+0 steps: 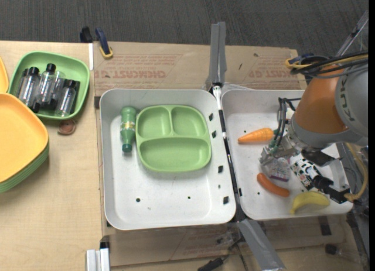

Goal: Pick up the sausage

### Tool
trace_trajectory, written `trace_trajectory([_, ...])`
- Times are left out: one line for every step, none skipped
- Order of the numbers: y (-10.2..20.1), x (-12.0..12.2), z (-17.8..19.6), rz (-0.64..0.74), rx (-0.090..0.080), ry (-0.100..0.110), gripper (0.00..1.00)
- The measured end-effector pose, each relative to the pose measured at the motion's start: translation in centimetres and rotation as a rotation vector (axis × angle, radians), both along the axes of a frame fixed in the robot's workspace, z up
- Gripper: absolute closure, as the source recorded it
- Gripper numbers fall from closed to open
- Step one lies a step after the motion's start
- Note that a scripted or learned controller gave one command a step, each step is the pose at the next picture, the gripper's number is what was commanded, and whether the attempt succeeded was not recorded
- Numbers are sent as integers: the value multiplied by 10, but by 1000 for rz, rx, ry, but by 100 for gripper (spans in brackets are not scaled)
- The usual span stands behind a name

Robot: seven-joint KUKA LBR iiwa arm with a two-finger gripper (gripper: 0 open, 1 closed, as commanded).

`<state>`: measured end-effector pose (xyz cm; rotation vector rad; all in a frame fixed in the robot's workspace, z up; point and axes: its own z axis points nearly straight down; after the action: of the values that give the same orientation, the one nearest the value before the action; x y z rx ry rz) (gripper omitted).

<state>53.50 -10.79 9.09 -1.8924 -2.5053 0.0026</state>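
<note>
The sausage (272, 184) is a short red-orange piece lying on the floor of the right bin (249, 164), toward its front. My gripper (275, 160) hangs just behind and above it, low in the bin, under the orange band of the arm (319, 109). The gripper's tip sits close to the sausage's rear end, over a purplish patch on the bin floor.
An orange carrot (256, 136) lies behind the gripper. A yellow banana (309, 201) sits at the right bin's front right. The left bin (117, 194) holds a green divided plate (173, 138) and a green bottle (127, 127). Bottles in a green tray (50, 85) and yellow plates (20, 144) stand far left.
</note>
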Motion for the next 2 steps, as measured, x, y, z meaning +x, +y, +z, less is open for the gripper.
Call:
trace_trajectory([-7, 46, 0, -169, -2, -1, 100])
trace_trajectory([-21, -4, 0, -69, 0, -1, 100])
